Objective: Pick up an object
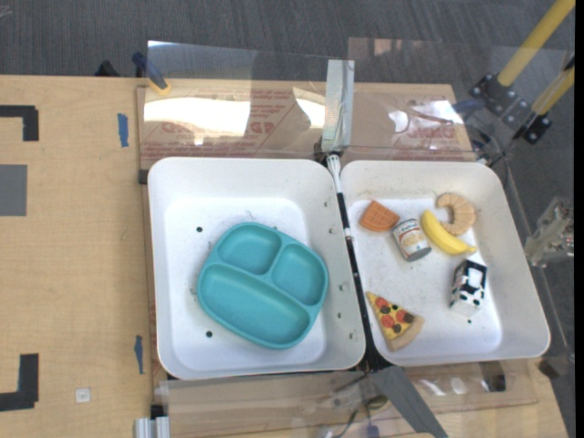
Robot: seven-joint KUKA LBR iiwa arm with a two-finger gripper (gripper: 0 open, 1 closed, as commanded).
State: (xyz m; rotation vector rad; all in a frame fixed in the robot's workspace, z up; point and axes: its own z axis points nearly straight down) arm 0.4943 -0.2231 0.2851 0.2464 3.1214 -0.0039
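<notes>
The right bin point(525, 286) holds several small items. An orange wedge point(378, 217) lies near its top left, with a small can point(412, 239) beside it. A yellow banana point(444, 235) rests just right of the can, under a tan half-ring pastry point(456, 212). A black-and-white cow figure point(469, 284) stands lower right, and a pizza slice point(394, 318) lies at the bottom left of that bin. In the left bin point(173, 199) sits a teal divided plate point(263, 284).
A clear plastic wall point(274, 108) rises behind both bins. The wooden bench point(64, 245) spreads to the left. Yellow poles with black clamps point(520, 71) stand at the upper right.
</notes>
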